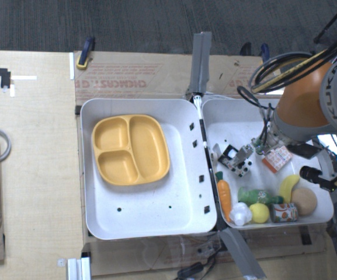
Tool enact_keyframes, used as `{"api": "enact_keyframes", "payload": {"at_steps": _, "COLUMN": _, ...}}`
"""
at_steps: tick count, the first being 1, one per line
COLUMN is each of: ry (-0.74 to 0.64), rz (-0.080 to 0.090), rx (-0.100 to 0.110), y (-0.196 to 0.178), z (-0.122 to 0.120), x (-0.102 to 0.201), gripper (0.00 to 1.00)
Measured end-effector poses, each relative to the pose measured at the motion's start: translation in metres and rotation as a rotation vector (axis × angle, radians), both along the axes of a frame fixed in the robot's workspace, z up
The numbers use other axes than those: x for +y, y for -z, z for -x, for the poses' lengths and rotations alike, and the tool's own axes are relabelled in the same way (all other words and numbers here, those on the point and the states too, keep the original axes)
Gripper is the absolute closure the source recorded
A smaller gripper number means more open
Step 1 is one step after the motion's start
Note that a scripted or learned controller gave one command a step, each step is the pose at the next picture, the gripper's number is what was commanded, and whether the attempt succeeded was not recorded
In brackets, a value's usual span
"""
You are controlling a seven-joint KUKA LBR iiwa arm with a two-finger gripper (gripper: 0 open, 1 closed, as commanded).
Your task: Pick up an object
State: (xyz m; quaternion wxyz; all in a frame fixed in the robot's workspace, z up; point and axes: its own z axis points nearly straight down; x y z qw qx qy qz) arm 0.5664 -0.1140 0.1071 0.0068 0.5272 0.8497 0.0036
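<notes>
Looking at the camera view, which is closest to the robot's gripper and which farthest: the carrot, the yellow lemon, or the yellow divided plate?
From the gripper, low in the right bin:
1. Carrot, just below it along the bin's left wall.
2. Yellow lemon, further down near the bin's bottom edge.
3. Yellow divided plate, across the divider in the left bin, clearly farthest.

Tool (236, 158) above toy-crowded right bin (226, 112)

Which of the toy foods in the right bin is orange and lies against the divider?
The carrot: long, orange, green-topped, lying along the bin's left wall. The banana and lemon are yellow and sit further right.
</notes>
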Motion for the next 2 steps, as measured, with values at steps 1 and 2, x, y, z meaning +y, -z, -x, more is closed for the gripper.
{"api": "enact_keyframes", "payload": {"at_steps": 1, "ry": 0.461, "rz": -0.008, "rx": -0.003, "y": 0.002, "z": 0.013, "x": 0.010, "gripper": 0.00}}
{"api": "enact_keyframes", "payload": {"at_steps": 2, "ry": 0.459, "rz": -0.012, "rx": -0.021, "y": -0.013, "z": 0.007, "x": 0.012, "gripper": 1.00}}
